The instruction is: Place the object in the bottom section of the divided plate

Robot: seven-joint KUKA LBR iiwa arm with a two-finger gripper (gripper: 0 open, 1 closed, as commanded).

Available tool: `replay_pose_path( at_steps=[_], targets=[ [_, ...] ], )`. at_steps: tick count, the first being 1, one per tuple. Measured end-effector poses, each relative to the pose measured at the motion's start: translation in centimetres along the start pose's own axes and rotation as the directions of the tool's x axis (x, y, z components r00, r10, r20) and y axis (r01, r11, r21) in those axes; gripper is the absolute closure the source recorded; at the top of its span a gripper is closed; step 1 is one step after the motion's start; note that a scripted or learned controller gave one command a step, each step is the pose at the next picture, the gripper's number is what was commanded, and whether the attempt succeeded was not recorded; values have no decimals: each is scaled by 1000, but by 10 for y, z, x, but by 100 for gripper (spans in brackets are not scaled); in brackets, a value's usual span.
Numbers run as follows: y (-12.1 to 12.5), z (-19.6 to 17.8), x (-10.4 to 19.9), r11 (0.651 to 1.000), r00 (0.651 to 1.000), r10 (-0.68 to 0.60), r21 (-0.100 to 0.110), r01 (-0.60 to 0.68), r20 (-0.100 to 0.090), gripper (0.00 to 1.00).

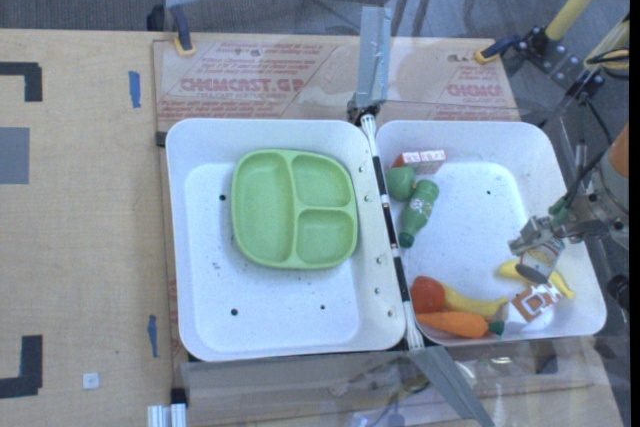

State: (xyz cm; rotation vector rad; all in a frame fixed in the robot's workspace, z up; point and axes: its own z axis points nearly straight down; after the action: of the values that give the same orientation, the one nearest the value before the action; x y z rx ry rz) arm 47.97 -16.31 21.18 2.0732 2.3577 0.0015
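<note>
You've got two white bins side by side on the surface (pixel 80 215). The left bin (pixel 270 315) holds the green divided plate (pixel 294 208), lying flat in the upper middle; all three of its sections are bare.

The right bin (pixel 470 185) holds the clutter:
- a small red-and-white box (pixel 421 158) at the top left, near the divider
- a green bottle (pixel 417 210) lying tilted just below it, beside a round green item (pixel 400 181)
- a red tomato-like piece (pixel 428 293), a yellow banana (pixel 474 301) and an orange carrot (pixel 456 323) bunched along the bottom edge
- a small orange-and-white carton (pixel 533 303) at the lower right, and a yellow piece (pixel 540 275) just above it

The end effector (pixel 541 249) sits low over the right bin's right side, directly above that yellow piece and the carton. I can't tell how far open it is, or whether it touches or holds anything; the metal parts blur together there. Which of the items is the task's object, you can't tell either; all of them lie in the right bin, well apart from the plate.
</note>
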Motion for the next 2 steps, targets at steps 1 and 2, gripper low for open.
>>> replay_pose_path(
  at_steps=[1, 2],
  targets=[
    [7, 56, 60, 985, 985, -172, 3, 172, -2, 100],
    [20, 27, 153, 851, 851, -525, -1, 525, 0, 100]
  ],
)
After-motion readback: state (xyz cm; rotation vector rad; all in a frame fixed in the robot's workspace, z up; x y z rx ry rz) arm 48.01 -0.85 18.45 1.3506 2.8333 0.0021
